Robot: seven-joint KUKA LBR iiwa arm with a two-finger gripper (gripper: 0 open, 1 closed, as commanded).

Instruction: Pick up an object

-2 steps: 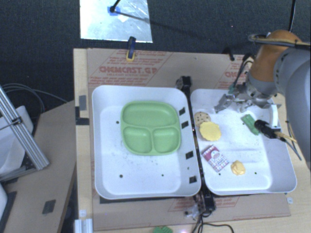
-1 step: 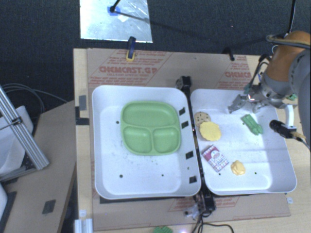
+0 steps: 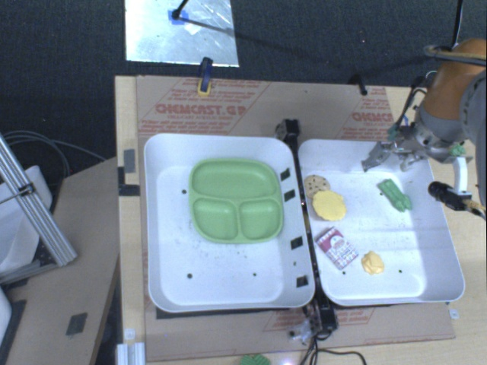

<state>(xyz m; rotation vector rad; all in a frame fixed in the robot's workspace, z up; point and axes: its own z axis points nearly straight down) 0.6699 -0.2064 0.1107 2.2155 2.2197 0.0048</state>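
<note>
The tool (image 3: 389,156) is held spread and empty over the far side of the right white bin (image 3: 437,280), probably for a descent. The likely target, a green elongated plastic piece (image 3: 395,194), is found just beside it, on the bin floor.

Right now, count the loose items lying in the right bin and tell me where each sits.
5. Cookie near the left wall; yellow disc just below it, touching; green piece toward the right; small red-and-white packet lower left; yellow lump lower centre. The arm may hide more.
</note>
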